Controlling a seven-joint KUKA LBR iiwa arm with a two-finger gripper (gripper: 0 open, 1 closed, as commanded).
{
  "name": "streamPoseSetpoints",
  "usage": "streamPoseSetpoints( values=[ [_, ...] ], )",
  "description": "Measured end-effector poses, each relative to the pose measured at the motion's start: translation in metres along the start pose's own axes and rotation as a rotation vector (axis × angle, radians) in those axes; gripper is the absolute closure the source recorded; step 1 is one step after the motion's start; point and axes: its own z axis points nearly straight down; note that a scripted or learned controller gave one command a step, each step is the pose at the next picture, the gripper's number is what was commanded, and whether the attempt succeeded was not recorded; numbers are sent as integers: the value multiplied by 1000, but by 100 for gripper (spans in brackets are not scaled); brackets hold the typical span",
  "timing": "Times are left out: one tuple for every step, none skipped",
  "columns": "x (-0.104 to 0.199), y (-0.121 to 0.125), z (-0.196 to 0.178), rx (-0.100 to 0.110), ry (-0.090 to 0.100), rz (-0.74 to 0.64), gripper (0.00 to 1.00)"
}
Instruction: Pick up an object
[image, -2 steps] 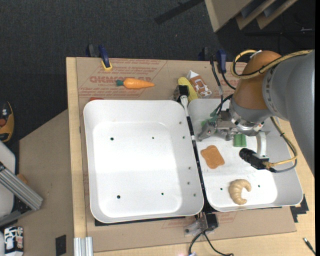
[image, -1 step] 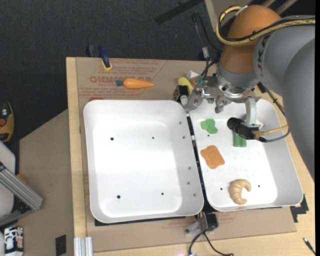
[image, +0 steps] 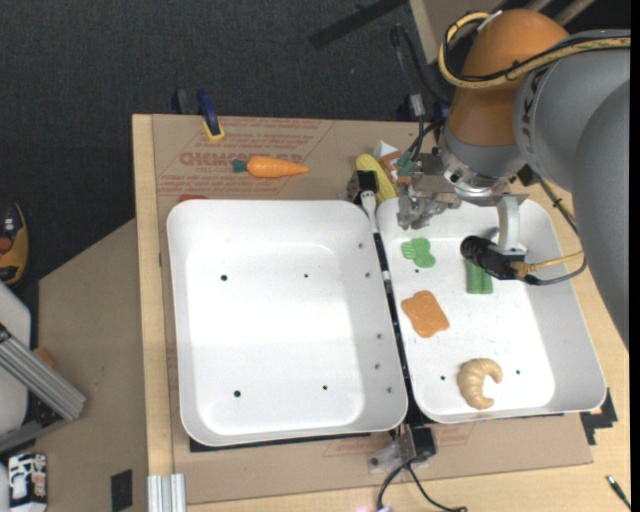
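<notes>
The right bin (image: 560, 330) holds a green leafy piece (image: 418, 251), a green flat block (image: 479, 278), an orange bread-like slice (image: 426, 313) and a tan croissant (image: 479, 382). My gripper (image: 418, 214) hangs at the bin's far left corner, just above and behind the green leafy piece. The fingers look close together with nothing visible between them. The grey arm with its orange band (image: 490, 90) comes in from the upper right.
The left bin (image: 280, 310) lies beside the right one. A toy carrot (image: 272, 167) rests on the cardboard behind the left bin. A yellow and black object (image: 372, 178) sits near the bins' far joint. A black cable fitting (image: 492, 256) hangs over the right bin.
</notes>
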Motion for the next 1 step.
streamPoseSetpoints(
  values=[
    [147, -12, -62, -4, 8, -15, 100]
  ],
)
